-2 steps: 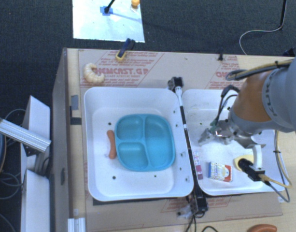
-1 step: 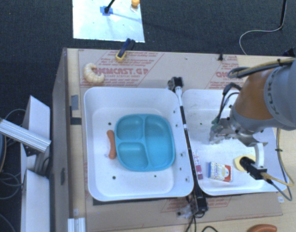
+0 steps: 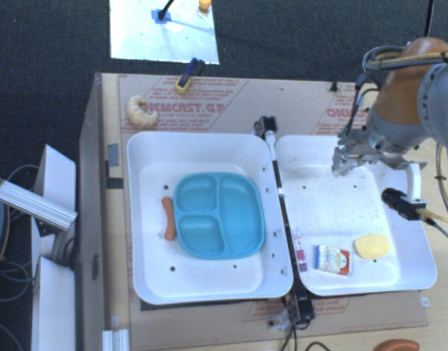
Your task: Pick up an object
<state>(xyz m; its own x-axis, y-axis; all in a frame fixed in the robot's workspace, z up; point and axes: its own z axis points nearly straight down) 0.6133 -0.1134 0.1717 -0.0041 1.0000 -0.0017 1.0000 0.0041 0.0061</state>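
Orange sausage (image 3: pixel 168 218) lies upright in the left bin (image 3: pixel 147 148), long axis front-to-back, beside a blue tray (image 3: pixel 218 215); whether the jaws (image 3: pixel 342 164) are apart cannot be told.

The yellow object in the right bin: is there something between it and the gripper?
Nothing visible does. The gripper is over the right bin's far part; bare floor separates it from the yellow object.
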